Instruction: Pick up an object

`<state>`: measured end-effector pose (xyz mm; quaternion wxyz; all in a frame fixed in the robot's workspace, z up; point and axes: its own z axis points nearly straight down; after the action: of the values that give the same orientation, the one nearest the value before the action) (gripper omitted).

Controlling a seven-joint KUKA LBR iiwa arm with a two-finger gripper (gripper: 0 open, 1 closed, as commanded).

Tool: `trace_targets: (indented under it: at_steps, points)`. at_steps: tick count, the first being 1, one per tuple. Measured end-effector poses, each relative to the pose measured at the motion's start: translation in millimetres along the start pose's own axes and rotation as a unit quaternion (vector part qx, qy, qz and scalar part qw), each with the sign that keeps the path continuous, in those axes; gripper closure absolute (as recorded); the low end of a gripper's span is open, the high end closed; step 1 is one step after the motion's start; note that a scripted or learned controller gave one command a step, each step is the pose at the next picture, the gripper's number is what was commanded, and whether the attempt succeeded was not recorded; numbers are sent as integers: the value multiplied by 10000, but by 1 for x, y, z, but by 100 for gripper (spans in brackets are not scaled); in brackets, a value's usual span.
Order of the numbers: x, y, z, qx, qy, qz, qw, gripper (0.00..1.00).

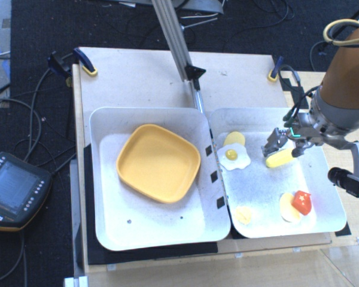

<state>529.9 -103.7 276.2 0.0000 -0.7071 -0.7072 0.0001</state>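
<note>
The arm (341,94) reaches in from three o'clock, and its gripper (279,143) hangs low over the right bin (323,220), at the bin's upper middle. A yellow block (279,158) sits directly under the fingertips, at about six o'clock from them and seemingly touching or just beside them. From this slant, whether the block lies between the fingers cannot be told, nor whether the gripper is wide or narrow.

Judged from this, the step in hand is closing on the block. To do it well, the fingers should straddle the block's short sides, settle low enough to catch its flanks rather than its top edge, and close squarely before any lift; a skewed grip would likely squirt it out.

A fried egg (234,156) lies at nine o'clock from the block, near but apart. A red and white piece (297,204) rests toward five o'clock, well apart. The left bin (107,220) holds a yellow plate (159,162).
</note>
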Motion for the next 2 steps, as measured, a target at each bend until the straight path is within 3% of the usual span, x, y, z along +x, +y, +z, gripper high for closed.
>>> trace_targets:
  at_steps: [1, 2]
  points:
    - [0, 0, 0, 0, 0, 0, 10000, 0]
    - [4, 8, 55, 25, 3, -2, 10000, 0]
